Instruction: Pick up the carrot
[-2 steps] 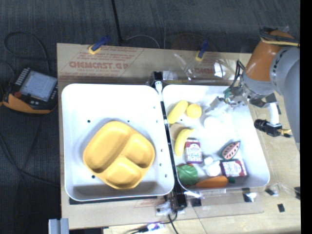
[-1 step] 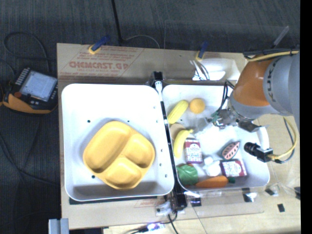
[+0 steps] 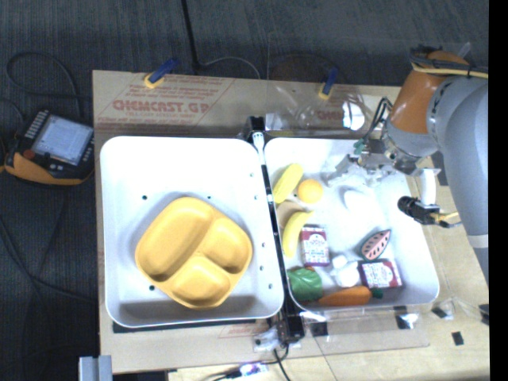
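Two shallow white bins sit side by side on the tabletop (image 3: 159, 94). The carrot (image 3: 344, 297) is a short orange piece, tapered, lying nearly flat against the near wall of the right bin (image 3: 417, 248), its thick end touching a green vegetable (image 3: 305, 282). Beside the carrot in that bin are a small red-and-white box (image 3: 379, 274), a second red-and-white box (image 3: 315, 244), a pink slice with dark seeds (image 3: 375, 244), two small white pieces (image 3: 344, 272), two bananas (image 3: 290, 205) near the dividing wall, and a yellow lemon (image 3: 310, 190). The left bin (image 3: 127, 161) holds one yellow divided dish (image 3: 194, 251). The end effector (image 3: 367, 161) hangs over the far part of the right bin, well apart from the carrot; whether its grip is wide or narrow cannot be told.
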Controlling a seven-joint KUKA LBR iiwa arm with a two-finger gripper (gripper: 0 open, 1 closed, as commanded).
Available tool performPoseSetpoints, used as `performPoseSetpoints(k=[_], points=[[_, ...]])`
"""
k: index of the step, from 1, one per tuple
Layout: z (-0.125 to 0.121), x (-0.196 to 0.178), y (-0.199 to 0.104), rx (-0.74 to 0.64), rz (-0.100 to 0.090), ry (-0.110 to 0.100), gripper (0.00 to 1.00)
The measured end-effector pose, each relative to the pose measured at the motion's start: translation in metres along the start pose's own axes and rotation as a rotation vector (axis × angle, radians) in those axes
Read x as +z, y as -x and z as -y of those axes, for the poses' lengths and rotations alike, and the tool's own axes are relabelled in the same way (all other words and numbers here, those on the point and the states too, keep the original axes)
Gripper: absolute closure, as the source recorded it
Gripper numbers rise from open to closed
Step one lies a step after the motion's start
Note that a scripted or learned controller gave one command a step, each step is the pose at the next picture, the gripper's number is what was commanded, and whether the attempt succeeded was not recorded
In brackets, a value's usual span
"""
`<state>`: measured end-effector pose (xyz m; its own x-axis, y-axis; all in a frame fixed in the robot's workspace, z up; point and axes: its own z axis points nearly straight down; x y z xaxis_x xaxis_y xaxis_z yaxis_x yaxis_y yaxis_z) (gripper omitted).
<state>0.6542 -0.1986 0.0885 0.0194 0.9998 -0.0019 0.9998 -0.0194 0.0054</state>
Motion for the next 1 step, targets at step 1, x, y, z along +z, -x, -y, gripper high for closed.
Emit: performPoseSetpoints(k=[1], points=[[0.0402, -0.0016, -0.0675, -0.008, 0.001, 0.005, 0.00]])
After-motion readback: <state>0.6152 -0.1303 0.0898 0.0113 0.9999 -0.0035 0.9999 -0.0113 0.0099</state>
